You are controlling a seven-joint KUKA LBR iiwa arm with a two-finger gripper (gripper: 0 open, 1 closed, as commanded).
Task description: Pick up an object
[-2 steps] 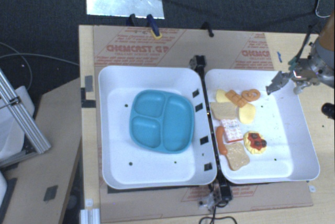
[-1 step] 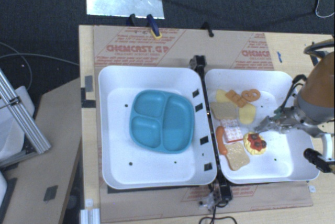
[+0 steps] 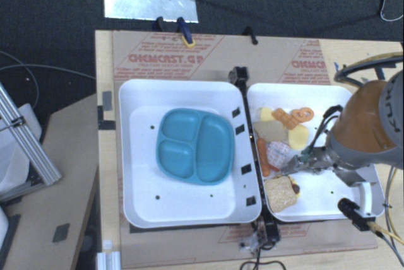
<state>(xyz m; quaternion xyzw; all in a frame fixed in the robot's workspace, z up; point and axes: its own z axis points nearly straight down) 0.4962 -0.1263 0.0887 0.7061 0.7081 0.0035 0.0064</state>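
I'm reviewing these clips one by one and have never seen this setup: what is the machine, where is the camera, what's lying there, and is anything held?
One camera looks down at a slant on a bench with two white bins. The left bin holds a blue divided plate. The right bin holds toy food: a carrot, a slice of bread, a pretzel and yellow pieces. The grey-and-orange robot arm reaches in from the right; its gripper hangs low over the food. I cannot tell whether it holds anything.

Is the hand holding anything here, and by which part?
Cannot be told: the hand sits low among the food items in the right bin, nothing visibly between its tips.
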